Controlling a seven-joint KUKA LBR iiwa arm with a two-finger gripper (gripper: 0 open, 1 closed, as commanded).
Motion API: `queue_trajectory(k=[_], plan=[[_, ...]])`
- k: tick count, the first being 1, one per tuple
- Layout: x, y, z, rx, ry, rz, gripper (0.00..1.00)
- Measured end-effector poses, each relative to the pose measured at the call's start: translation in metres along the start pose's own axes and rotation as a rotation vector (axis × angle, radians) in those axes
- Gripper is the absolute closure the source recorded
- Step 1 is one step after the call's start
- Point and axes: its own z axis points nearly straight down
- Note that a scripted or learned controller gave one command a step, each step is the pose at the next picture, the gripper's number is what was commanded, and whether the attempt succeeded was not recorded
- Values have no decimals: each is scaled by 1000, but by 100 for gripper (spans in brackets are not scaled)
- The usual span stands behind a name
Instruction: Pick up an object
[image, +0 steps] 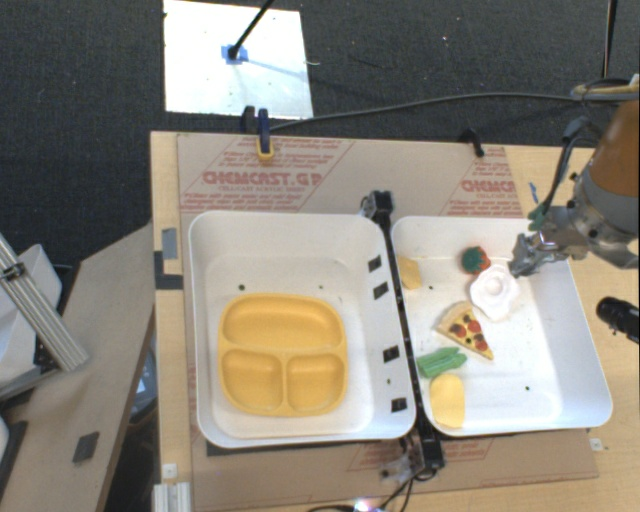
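Worktop (300, 165): a pale wooden board with a clear sheet printed in red letters lying over it; two shallow white bins sit on it side by side, their inner rims touching.
Left bin (215, 255): it holds one thing.
Yellow tray (283, 353): a divided plate with three compartments, lying flat toward the front of the left bin.
Clamp (262, 132): a dark clip with a yellow grip, pinned on the far edge of the worktop, behind the left bin.
Right bin (570, 385): the toy foods lie in its left half and near its far side.
Pale yellow piece (409, 272): small, lying right against the left wall of the right bin, toward the back.
Green piece (435, 362): a short bean-like shape, near the left wall, just beside the pizza slice.
Yellow oval (447, 399): just in front of the green piece, near the front rim.
Pizza slice (467, 331): a toy wedge with red dots, lying flat in the middle of the bin.
Red and green piece (475, 260): a small round toy near the back wall.
Fried egg (494, 291): a white toy shape, just in front of the red and green piece.
Gripper (527, 256): low over the right bin, just beside the fried egg's far right edge; the fingers are too small and blurred to say whether they are open or closed, and nothing can be seen between them.
Arm (610, 190): it reaches in from the right, above the bin's far right corner.
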Motion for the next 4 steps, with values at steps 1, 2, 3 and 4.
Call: queue_trajectory(k=[1,2,3,4], plan=[[44,1,4,-1,0,0,100],[97,5,26,0,0,1,100],[156,7,27,0,1,-1,100],[204,3,51,3,0,1,100]])
